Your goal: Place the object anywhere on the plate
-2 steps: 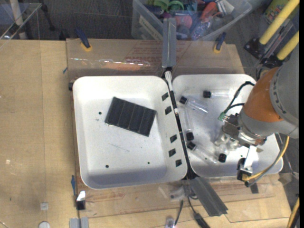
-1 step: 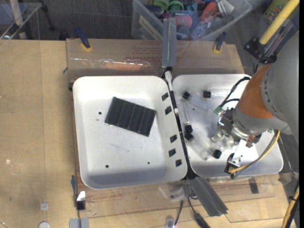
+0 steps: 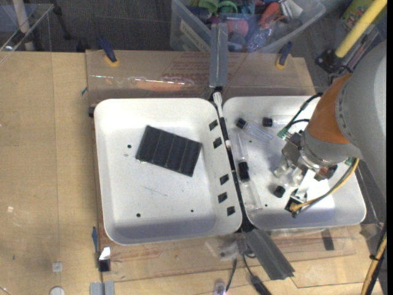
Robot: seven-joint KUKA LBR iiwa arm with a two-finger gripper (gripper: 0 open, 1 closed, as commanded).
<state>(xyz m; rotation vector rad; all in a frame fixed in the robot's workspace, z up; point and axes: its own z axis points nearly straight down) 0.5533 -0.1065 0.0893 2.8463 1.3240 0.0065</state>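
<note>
Plate: the dark ribbed rectangular plate [image 3: 168,150] lies flat in the left bin [image 3: 116,220], centre-left of the frame, nothing on it.
Object: several small dark pieces lie in the right bin [image 3: 344,217]; which one is the task's object cannot be told. One small black piece [image 3: 279,191] sits just beside the end effector, others [image 3: 267,122] lie nearer the upper rim.
End effector: the end effector [image 3: 293,176] is low over the right bin, right of centre in the frame. Whether it is wide, narrow or holding anything cannot be told; its tip is lost against the white floor and the arm's own bulk.
Arm: the grey arm [image 3: 368,103] with its orange band [image 3: 325,125] enters from the right edge.
Risk, grasp: judged likely to close on nothing, since the pieces are small and lie flat on the floor.
Risk, wall: a carry toward the plate must clear the divider [image 3: 228,158] between the bins; a low path could strike it or knock the object loose.
Risk, cable: a loose yellow cable [image 3: 316,198] loops below the wrist and could snag or sweep pieces.
Hidden: the right bin's floor under the arm is covered.
Hard to make out: clear tube-like items [image 3: 258,135] near the divider blur into the bin.
</note>
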